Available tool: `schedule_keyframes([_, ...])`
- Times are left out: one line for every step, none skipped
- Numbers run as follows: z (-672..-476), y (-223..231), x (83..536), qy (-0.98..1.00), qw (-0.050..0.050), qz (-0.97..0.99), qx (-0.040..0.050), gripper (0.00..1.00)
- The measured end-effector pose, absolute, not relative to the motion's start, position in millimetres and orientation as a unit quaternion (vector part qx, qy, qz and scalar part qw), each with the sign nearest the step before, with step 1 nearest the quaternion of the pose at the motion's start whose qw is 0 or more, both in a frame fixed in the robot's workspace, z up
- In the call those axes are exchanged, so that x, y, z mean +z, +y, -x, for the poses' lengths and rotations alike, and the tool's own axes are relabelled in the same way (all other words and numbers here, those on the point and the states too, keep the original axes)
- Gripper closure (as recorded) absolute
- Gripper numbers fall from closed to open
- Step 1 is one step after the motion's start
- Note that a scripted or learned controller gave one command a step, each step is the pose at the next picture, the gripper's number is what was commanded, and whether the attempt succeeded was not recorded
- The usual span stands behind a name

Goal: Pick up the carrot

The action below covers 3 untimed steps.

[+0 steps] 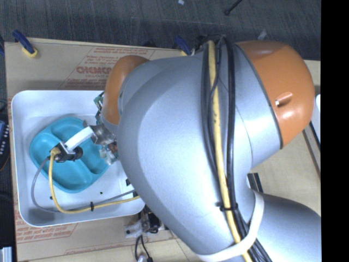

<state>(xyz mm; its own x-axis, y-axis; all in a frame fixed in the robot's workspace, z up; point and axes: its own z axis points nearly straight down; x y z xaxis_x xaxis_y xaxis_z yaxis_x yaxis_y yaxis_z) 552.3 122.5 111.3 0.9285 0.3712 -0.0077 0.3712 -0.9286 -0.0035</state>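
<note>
My arm (218,146) fills most of the camera view, reaching over the left white bin (19,146). Its orange wrist band (117,86) hangs above the bin's right half. Below the band, the gripper (106,143) shows as a small metallic part pointing down at the right edge of a blue shallow dish (57,152). The arm's body hides whatever lies under and to the right of the gripper.
A yellow cable (52,184) and a grey one loop from a black plug (68,155) across the blue dish and along the bin's front wall. Cardboard (82,64) lies under the bin, with blue clamps (24,42) at its back edge.
</note>
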Motion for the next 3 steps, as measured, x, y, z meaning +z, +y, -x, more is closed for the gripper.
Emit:
schedule_keyframes([-563.9, 114, 107, -0.112, 0.009, 0.994, 0.0026, 1.0])
schedule_keyframes([-563.6, 116, 117, -0.119, 0.009, 0.993, 0.0064, 1.0])
schedule_keyframes([-573.6, 96, 403, -0.19, 0.0, 0.982, 0.0016, 1.0])
